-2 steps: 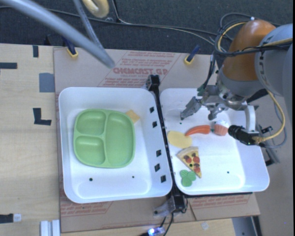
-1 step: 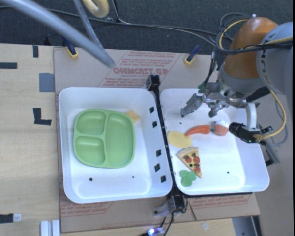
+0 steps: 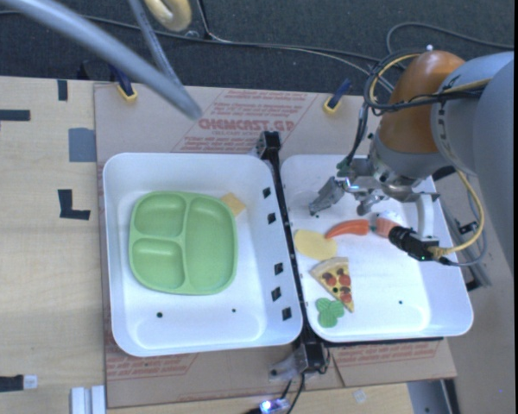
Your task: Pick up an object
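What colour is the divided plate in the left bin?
Light green, plain with no pattern; the divided plate shows clearly in the camera view.

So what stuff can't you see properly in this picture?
- Small yellow piece: partly tucked behind the green plate.
- Red-orange piece: one end is covered by the gripper.
- Green piece: too small to tell what it is.
- Arm: cut off by the right edge.
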`<state>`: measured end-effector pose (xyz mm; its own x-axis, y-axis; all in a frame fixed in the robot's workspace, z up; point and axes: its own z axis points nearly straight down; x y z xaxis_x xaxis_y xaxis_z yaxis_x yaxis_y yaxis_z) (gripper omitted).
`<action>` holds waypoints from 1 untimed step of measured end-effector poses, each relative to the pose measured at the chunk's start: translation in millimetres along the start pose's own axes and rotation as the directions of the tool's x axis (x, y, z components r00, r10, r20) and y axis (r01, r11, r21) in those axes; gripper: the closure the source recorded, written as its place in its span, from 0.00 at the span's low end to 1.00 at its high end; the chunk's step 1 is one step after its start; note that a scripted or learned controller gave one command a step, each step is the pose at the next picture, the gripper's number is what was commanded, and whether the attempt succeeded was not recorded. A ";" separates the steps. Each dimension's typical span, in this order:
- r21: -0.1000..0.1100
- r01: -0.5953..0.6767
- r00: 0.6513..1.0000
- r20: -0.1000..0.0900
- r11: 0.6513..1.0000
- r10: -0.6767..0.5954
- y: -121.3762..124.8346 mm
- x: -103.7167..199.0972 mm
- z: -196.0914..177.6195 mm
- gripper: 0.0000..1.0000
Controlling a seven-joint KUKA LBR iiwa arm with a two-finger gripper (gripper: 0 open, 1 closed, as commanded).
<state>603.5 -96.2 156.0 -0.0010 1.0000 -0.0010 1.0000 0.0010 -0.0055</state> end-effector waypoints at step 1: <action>-0.006 0.000 1.000 0.001 1.000 0.000 3.9 -9.1 54.5 0.00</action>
<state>607.0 -105.3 101.5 -0.0014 1.0000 -0.0020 1.0000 0.0014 0.0004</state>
